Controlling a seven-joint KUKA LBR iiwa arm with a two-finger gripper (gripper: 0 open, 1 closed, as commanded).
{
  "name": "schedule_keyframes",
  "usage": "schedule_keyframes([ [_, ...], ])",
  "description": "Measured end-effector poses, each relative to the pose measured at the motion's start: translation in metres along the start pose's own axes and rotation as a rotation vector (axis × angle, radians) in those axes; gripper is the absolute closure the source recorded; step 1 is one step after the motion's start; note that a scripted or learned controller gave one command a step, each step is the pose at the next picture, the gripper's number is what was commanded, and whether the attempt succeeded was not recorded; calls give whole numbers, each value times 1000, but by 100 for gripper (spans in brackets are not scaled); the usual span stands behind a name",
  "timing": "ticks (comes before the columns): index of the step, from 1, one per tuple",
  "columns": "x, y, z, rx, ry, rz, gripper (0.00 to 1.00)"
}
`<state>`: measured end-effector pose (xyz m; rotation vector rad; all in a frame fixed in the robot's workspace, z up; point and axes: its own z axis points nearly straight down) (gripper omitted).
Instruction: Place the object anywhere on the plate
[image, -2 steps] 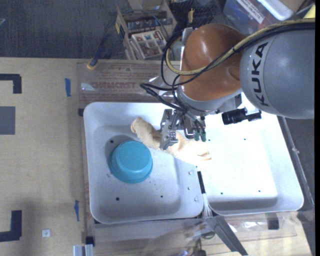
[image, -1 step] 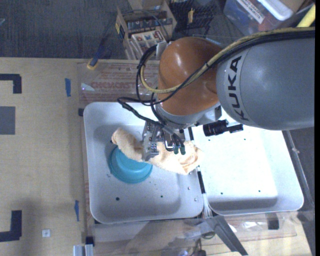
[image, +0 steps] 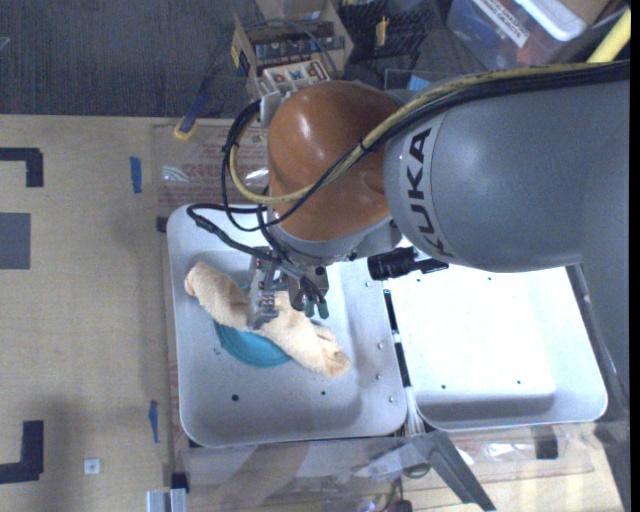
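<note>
A long tan, bread-like object (image: 300, 340) lies slantwise in the left bin (image: 300, 415). Its middle rests across a small blue plate (image: 250, 350), and most of the plate is hidden beneath it. My gripper (image: 288, 303) hangs right over the object's middle, at its upper edge. The fingers (image: 262, 305) stand apart and open. They sit at or just above the object's surface, with nothing lifted between them. The orange wrist band and grey arm cover the back of the bin.
The right bin (image: 490, 340) sits next to the left one, partly under the arm. The bench's tan surface (image: 80, 300) stretches off to the left. Boxes and clutter (image: 290, 50) stand behind the bins.
</note>
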<state>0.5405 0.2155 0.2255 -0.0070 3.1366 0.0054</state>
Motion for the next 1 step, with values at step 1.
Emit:
schedule_keyframes([
  [1, 0, 0, 0, 0, -1, 0, 0],
])
